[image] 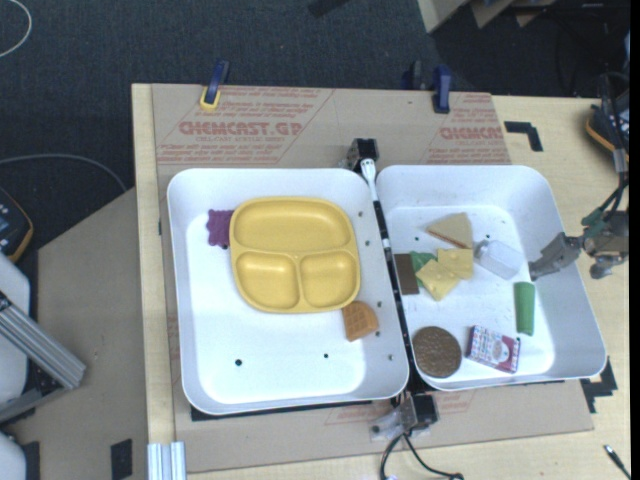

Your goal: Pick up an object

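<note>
Jaws on my gripper (pixel 553 258) I cannot tell open from closed, poised at the right bin's (pixel 560 203) right rim with the clear cup (pixel 497 258) just left and the green marker (pixel 524 307) just below-left.

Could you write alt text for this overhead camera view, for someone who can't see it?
Two white bins sit side by side on a bench: the left bin holds a yellow tray, the right bin small items including a green tube and a brown disc. The end effector reaches over the right bin's edge.
</note>
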Controlling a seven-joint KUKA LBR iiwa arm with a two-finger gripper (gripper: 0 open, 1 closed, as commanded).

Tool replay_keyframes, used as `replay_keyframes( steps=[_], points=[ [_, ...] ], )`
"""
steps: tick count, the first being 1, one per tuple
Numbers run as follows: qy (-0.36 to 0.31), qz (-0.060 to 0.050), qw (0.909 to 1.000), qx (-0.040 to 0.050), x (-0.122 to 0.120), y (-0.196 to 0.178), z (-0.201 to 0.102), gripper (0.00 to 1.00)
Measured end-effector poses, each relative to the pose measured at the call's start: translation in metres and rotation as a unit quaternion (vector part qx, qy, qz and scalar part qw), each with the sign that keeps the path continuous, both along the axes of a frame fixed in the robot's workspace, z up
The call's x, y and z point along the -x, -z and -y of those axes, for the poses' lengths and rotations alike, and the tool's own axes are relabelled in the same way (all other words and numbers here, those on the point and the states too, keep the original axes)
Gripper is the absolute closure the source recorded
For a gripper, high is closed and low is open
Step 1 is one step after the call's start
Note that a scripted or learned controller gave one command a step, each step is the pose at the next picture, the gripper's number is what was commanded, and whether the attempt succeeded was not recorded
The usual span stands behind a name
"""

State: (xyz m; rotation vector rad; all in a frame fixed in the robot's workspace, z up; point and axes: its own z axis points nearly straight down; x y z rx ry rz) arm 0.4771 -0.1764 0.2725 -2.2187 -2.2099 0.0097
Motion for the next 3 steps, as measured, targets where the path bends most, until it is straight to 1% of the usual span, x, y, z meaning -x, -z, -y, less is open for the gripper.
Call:
replay_keyframes(
  steps=[1,2,3],
  points=[
    [-0.002,0.006,1.0,0.0017,-0.002,-0.006,0.0,0.0],
    [-0.002,0.004,1.0,0.0004,0.0,0.036,-0.001,0.0],
    [-0.002,0.003,1.0,0.0,-0.004,0.081,-0.008,0.0]
  ],
)
